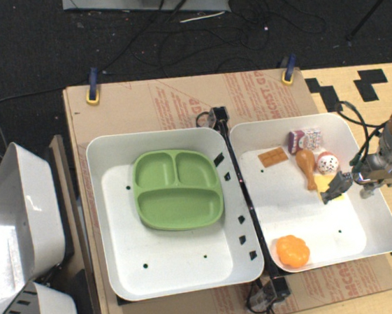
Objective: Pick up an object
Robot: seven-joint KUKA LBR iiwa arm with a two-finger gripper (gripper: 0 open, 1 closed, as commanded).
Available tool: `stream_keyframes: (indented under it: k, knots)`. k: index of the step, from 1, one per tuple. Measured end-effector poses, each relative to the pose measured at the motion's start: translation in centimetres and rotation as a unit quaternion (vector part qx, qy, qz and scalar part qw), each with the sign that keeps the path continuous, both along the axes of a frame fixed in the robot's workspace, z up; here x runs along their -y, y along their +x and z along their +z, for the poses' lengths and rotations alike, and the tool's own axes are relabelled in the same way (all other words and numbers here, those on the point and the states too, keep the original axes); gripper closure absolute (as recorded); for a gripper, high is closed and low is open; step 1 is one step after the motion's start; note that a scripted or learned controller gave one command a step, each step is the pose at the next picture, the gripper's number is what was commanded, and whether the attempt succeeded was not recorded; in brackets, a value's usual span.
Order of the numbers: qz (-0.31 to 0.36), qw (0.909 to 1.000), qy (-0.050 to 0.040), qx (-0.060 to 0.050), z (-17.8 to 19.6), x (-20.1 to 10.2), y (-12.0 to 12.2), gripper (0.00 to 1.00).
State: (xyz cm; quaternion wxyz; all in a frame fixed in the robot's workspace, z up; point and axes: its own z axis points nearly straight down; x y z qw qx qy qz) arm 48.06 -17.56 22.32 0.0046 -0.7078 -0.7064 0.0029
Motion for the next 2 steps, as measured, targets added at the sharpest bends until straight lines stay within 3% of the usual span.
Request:
stream_keyframes:
  k: [1,2]
  knots:
    - [0.001,1.0000,-0.0011,0.005,0.4,0.0,0.2,0.00]
    - [0.000,1.0000,-0.0002,0.002,-5.9,-0.4,-0.2,0.00]
